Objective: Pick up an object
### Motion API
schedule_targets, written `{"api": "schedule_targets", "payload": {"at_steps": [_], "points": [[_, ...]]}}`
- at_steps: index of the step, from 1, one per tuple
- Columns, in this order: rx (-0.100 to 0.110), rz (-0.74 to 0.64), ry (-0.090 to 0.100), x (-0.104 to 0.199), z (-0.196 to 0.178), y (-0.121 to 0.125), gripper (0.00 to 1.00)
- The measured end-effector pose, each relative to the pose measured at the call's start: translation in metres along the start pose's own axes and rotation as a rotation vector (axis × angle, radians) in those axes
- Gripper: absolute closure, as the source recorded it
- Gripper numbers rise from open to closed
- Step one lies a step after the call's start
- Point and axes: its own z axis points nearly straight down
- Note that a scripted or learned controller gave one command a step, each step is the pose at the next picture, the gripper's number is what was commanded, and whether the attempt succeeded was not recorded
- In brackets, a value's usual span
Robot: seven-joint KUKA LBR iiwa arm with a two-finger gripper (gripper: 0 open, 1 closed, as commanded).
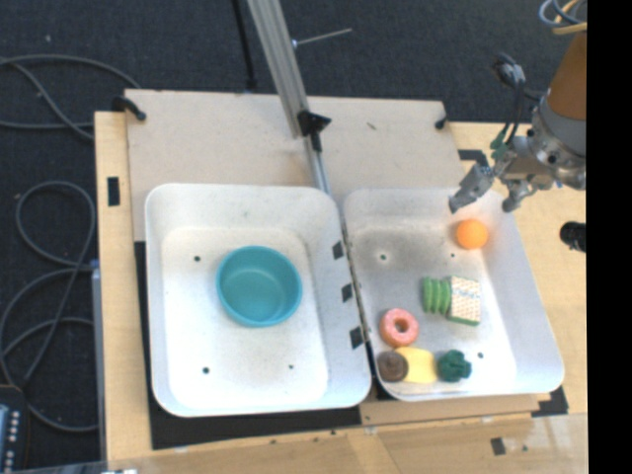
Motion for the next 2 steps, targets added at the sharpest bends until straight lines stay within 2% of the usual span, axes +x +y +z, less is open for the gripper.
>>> {"api": "schedule_targets", "payload": {"at_steps": [1,2], "points": [[0.000,0.000,0.000,0.000,0.000,0.000,0.00],[0.006,0.003,-0.001,0.007,0.058,-0.004,0.00]]}}
